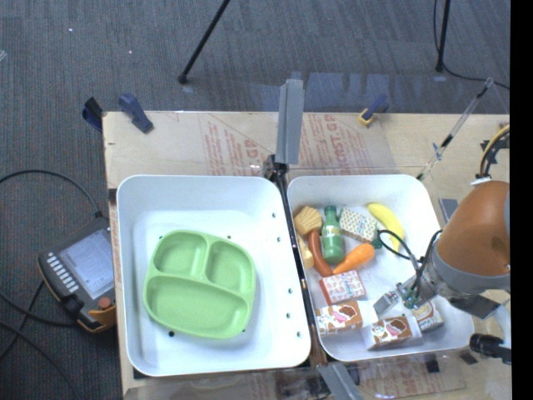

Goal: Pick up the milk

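Step in hand: I judge this to be the approach to the milk point(394, 331); nothing shows as lifted yet.
Milk: I take the carton lying on its side near the front edge of the right bin point(416, 192) to be the milk, though its print is too small to read for certain.
Gripper point(402, 297): low in the right bin's front right part, just above and beside the milk; its tip is hard to make out against the cartons.
Jaws: I cannot tell whether they are open or closed, and I see no item between them.
How I would do it well: I would centre over the carton's long body, turn the wrist so the grip crosses its narrow width, and descend straight, since a carton lying flat will likely slide if nudged off centre.
Close neighbours: a second small carton point(427, 316) touches or nearly touches the milk on its right; another carton point(338, 317) lies just to its left; a red box point(343, 286) sits behind that.
In the way: the neighbouring carton and the bin's front wall leave little room, as I judge it.
Farther off: bottle point(332, 235), carrot point(353, 257) and banana point(386, 219) toward the back of the right bin, well apart.
Left bin point(133, 223): holds a green plate point(200, 284).
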You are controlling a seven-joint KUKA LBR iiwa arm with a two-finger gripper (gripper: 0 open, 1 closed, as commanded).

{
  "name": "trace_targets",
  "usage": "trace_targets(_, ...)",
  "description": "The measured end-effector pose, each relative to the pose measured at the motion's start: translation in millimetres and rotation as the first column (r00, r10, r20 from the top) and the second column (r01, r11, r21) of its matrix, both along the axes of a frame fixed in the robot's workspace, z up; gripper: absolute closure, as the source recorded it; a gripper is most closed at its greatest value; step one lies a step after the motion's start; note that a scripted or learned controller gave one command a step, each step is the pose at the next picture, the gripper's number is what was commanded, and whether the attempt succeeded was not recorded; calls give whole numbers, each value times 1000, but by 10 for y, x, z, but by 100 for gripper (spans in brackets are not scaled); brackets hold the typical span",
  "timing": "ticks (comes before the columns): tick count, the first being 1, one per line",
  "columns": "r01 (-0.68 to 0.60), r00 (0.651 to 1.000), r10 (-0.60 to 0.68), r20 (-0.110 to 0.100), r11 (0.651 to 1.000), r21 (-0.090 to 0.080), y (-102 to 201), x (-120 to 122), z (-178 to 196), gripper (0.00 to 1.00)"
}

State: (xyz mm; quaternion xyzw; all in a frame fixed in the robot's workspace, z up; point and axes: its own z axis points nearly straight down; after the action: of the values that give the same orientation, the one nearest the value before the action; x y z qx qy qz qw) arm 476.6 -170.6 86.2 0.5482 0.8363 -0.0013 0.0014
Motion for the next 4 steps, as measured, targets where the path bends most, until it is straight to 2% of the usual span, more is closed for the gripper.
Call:
trace_targets(1,31,999,-31,13,999,-28,104,-12,52,0)
trace_targets(3,71,997,-70,19,997,-36,138,-13,61,0)
trace_targets(4,110,994,-110,-8,994,5,5,299,470,0)
